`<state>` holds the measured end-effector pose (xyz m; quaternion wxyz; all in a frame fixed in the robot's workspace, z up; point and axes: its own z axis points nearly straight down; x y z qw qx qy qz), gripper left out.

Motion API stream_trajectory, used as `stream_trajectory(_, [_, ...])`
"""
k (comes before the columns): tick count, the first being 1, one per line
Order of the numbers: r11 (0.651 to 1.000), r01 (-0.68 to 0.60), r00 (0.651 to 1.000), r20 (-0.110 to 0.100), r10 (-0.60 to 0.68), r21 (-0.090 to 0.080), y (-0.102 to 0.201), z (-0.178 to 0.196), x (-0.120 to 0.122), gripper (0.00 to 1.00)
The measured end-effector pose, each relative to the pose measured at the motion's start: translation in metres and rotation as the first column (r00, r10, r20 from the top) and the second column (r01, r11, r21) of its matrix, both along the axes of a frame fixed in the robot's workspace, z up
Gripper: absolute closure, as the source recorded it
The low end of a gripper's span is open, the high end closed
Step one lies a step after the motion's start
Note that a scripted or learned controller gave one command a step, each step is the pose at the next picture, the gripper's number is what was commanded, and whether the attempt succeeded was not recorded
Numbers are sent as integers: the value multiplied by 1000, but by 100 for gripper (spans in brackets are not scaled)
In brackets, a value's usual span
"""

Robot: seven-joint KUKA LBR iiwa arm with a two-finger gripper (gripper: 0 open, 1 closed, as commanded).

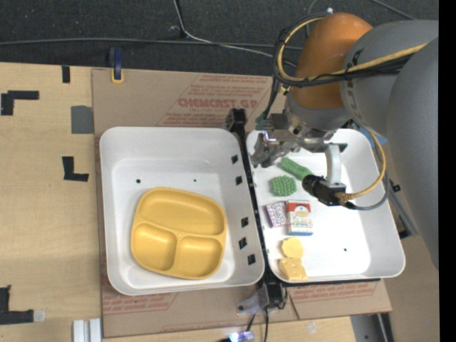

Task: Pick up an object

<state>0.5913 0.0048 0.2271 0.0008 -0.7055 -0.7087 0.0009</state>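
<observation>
— Yellow divided plate (pixel 178 234) sits closest to the lens, lying flat in the left bin (pixel 107 191). Does the arm go for that?

— Unlikely. It is wide, stiff and smooth-rimmed, a poor fit for a narrow pincer. The candidates lie further right, in the right bin (pixel 388 262), along its left side.

— Which ones?

— From the divider rightward: a small purple-and-white packet (pixel 276 214), a round green studded piece (pixel 283 186), two yellow chunks (pixel 291 248) near the front wall, a green oblong piece (pixel 294 168), and a red-and-white carton (pixel 300 217) just beside the packet.

— And the gripper (pixel 265 150)?

— It hovers over the back left corner of that bin, near the two green pieces. Whether it is open or closed cannot be told from this angle, and nothing is visibly held.

— The best target, then?

— Probably the green studded piece: it looks light, and its bumpy surface should resist slipping. Pinching across its width seems sensible. The carton looks light and stiff too, best taken across its short sides; the flat packet may slide away.
</observation>
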Motion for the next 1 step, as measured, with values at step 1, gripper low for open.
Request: stream_trajectory(1, [1000,-2,1000,1,2,0,54,-10,13,100])
